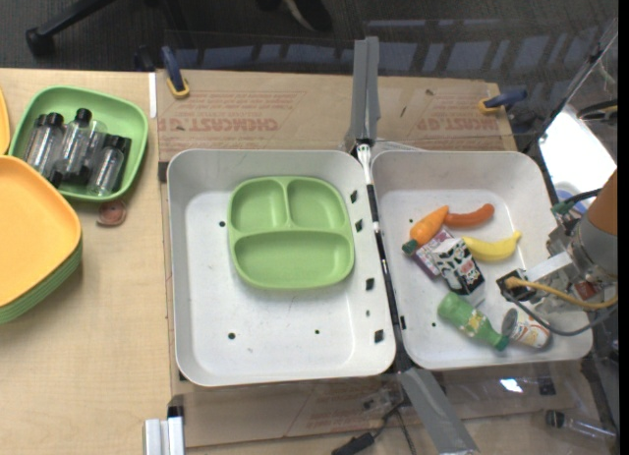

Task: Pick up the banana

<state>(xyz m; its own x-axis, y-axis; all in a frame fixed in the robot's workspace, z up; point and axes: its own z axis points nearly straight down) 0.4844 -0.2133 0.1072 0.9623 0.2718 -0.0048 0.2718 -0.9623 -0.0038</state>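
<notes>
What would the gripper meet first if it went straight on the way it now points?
Likely the floor of the right bin beside the black-and-white carton; the banana lies farther back. The gripper seems to point down and leftward, but depth is unclear.

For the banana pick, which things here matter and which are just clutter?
Job in hand: banana, in the right bin.
Lying about: carrot, cow-print carton, green bottle, green divided plate in the left bin, tray of vials, orange plates.
</notes>
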